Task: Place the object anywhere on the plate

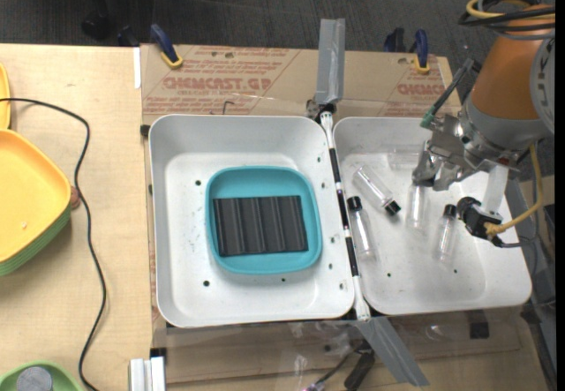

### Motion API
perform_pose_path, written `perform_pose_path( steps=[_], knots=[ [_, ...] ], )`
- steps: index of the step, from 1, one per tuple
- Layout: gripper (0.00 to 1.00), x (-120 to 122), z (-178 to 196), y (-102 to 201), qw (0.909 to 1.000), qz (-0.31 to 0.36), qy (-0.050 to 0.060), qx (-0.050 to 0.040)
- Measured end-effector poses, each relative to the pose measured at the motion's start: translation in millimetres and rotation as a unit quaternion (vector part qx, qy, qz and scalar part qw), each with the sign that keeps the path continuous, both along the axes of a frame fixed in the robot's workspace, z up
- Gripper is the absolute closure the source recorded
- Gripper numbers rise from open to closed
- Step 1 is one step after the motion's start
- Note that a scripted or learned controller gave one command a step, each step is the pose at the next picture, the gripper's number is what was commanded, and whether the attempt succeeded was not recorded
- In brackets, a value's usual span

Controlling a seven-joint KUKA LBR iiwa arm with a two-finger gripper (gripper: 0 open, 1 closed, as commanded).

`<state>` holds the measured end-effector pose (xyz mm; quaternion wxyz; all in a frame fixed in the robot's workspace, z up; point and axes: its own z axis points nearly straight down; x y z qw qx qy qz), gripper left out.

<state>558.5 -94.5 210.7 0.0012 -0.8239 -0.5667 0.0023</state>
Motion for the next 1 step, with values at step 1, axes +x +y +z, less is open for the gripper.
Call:
perform_pose_path(
  steps=[1],
  knots=[
    [0.00, 0.0, 0.0, 0.0, 1.0000, 0.000, 0.000, 0.0000]
  ],
)
